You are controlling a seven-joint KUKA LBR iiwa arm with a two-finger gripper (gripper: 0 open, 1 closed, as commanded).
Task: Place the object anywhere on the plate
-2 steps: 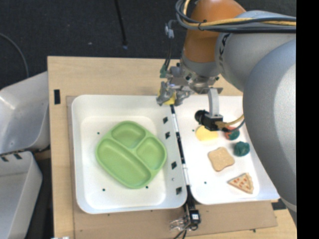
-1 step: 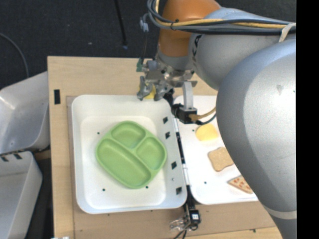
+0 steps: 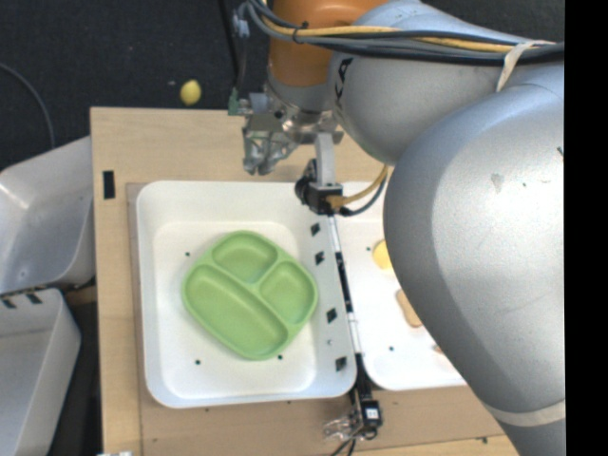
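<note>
A light green plate (image 3: 249,294) with three compartments lies in the middle of the left white bin (image 3: 152,283). Nothing rests on the plate. My gripper (image 3: 261,152) hangs over the back rim of the left bin, well beyond the plate's far edge. In the right bin (image 3: 380,350), a yellow object (image 3: 380,253) and a tan object (image 3: 409,309) peek out from under the arm, which hides most of each.
The big grey arm (image 3: 475,179) covers most of the right bin. A black cable and clips run along the divider (image 3: 334,274) between the bins. A small yellow ball (image 3: 191,91) lies off the bench at the back left.
</note>
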